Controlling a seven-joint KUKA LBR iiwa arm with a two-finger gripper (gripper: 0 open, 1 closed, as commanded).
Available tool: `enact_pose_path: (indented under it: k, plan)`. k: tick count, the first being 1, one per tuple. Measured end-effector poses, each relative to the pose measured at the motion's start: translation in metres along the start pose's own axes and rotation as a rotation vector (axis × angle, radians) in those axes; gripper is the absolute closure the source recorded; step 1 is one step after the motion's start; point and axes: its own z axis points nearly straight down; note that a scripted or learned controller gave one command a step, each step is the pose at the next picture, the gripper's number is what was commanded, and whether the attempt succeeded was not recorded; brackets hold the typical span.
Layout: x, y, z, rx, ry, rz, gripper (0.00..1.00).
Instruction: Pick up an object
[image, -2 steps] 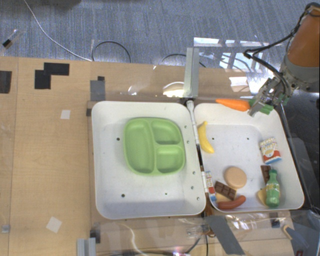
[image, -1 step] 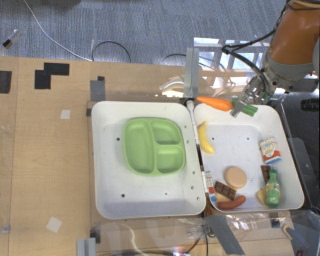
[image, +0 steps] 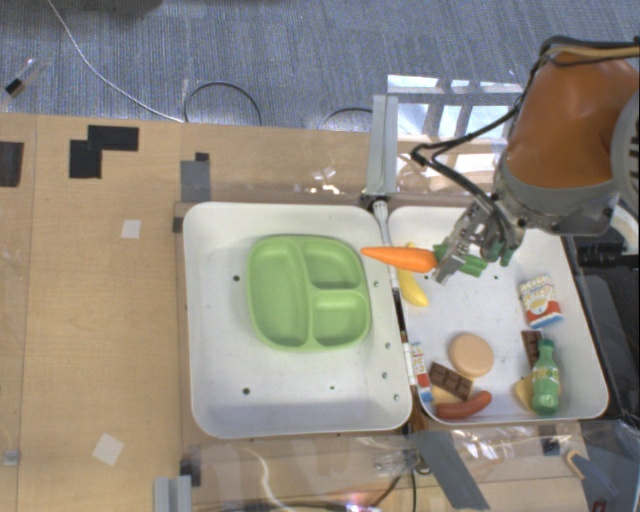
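— Bench (image: 90, 330) on the far left carried nothing of the task; what came next?

— Left bin (image: 215, 400), with a green divided plate (image: 306, 292) lying in it, three compartments showing. None of the food lay on the plate.

— And the carrot?

— Toy carrot (image: 398, 258) hung over the ridge between the two bins, pointed tip toward the plate, thick end between the fingers of the gripper (image: 447, 262). The fingers were clamped on that thick end, so the carrot was held, and it looked lifted off the floor of the right bin (image: 590, 395).

— How would it handle?

— My judgement: light, hollow plastic, stiff, smooth and tapered. A grip at one end left the long body sticking out sideways, so it could pivot or slide out. Nearer the middle would have been steadier.

— What lay beyond it?

— Below the carrot, a yellow piece (image: 413, 291) against the right bin's left wall. Then a chocolate bar (image: 448, 381), a sausage (image: 466, 405) and a round bun (image: 470, 354). Farther right, a small carton (image: 539, 301) and a green bottle (image: 545, 386). All of these sat apart from the gripper.
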Motion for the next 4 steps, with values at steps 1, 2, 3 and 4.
enact_pose_path:
  k: [1, 2, 3, 4]
  plan:
    - [-0.063, -0.012, 0.038, 0.004, 0.002, -0.077, 1.00]
    - [-0.055, 0.017, -0.006, -0.002, -0.006, -0.126, 1.00]
    - [-0.055, 0.034, 0.038, 0.001, 0.001, -0.282, 1.00]
    - [-0.057, 0.036, 0.025, -0.004, -0.009, -0.282, 1.00]
